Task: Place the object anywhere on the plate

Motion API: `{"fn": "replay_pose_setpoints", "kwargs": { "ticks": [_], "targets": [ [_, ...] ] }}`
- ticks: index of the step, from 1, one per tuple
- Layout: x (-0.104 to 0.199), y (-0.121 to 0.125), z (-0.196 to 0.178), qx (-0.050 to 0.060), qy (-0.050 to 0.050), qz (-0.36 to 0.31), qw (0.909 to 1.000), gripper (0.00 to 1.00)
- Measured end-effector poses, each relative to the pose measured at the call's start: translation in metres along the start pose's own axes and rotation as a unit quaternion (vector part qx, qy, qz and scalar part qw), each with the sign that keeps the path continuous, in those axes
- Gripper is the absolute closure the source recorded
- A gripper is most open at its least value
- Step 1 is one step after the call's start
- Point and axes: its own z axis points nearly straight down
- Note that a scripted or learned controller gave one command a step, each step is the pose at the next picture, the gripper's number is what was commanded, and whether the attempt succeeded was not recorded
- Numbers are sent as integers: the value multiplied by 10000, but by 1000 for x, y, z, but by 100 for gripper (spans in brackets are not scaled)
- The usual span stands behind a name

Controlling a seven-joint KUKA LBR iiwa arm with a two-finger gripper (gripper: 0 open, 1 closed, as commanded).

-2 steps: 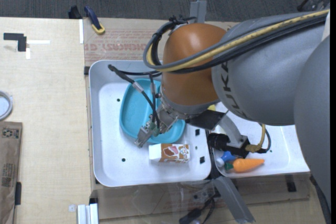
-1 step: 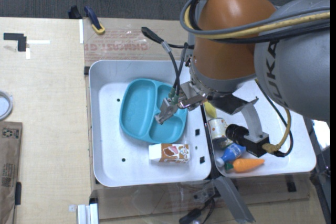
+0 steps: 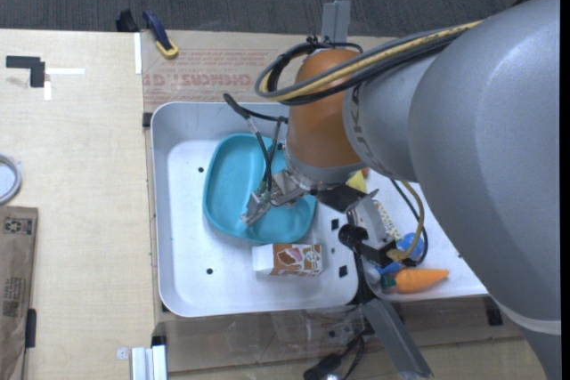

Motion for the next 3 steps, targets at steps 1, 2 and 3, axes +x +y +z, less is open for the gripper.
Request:
{"fn": "replay_pose_setpoints", "kwargs": {
  "ticks": [1,2,3],
  "targets": [
    [-90,-69,-63,-7,-1,1064,9943,0],
    [-91,-69,-71,3,-5,1065,9943,100],
    [-62,-47,-62,-1,4,1773,9842,100]
  ]
}}
